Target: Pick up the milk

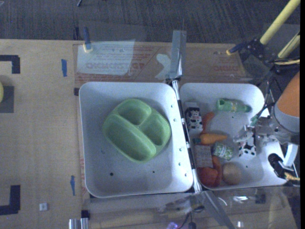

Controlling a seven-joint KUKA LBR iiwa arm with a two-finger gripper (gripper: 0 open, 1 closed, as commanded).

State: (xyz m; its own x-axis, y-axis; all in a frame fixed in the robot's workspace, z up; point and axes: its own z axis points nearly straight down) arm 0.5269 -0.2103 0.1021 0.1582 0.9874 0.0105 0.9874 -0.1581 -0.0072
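Note:
A small milk carton (193,119) with black and white cow patches lies at the left side of the right bin (255,90), close to the divider. A second black-and-white patched item (247,150) lies at the bin's middle right. My gripper (249,138) hangs low over the right bin, directly above and touching or nearly touching that second patched item. The grey wrist and orange band (290,104) reach in from the right. The gripper is well to the right of the carton by the divider.
The right bin also holds a green bottle (232,105), a carrot (213,138), a green-topped can (223,150), a brown packet (202,155), a red tomato (208,175) and a potato (232,173). A green divided plate (137,129) lies in the left bin (95,166).

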